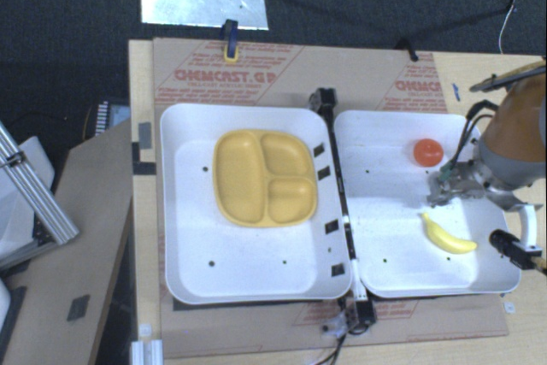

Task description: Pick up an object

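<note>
Nearest you, the banana (448,236) lies flat in the right bin (385,269); likely light, smooth, curved, so take it across the middle. Just beyond, your tool (444,188) hangs above it, grip state impossible to tell, nothing visibly held; farther back sits the orange ball (428,152); round, may roll.

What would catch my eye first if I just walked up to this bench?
Probably the big yellow plastic divided plate, lying in the middle of the left white bin. Next, in the right white bin, a small round orange-red ball and a yellow banana, with the grey robot arm's pincer between them.
</note>
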`<state>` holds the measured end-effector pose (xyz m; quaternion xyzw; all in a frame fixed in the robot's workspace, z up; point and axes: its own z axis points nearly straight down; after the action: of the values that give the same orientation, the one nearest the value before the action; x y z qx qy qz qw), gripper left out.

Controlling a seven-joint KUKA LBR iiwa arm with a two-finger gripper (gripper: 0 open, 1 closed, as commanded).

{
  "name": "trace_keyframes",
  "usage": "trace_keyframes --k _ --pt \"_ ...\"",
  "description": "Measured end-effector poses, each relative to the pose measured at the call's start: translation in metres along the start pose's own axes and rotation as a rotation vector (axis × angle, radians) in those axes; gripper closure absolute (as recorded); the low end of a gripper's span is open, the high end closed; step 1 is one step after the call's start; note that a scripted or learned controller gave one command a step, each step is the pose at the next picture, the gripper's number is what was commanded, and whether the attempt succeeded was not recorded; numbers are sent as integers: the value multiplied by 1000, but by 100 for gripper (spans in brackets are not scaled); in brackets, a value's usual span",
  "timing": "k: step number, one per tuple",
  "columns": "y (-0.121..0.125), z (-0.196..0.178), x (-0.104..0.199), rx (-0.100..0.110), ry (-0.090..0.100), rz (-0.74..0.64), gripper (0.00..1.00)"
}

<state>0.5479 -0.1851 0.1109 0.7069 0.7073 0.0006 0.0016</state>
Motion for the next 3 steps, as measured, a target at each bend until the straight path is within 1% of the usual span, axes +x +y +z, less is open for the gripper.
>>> trace_keyframes --k 1,2,3 --pt "3 -64 2 -4 -1 -4 100" --pt "-5 -119 3 -4 -1 -4 100" --pt "-4 -159 3 -2 0 -4 100"
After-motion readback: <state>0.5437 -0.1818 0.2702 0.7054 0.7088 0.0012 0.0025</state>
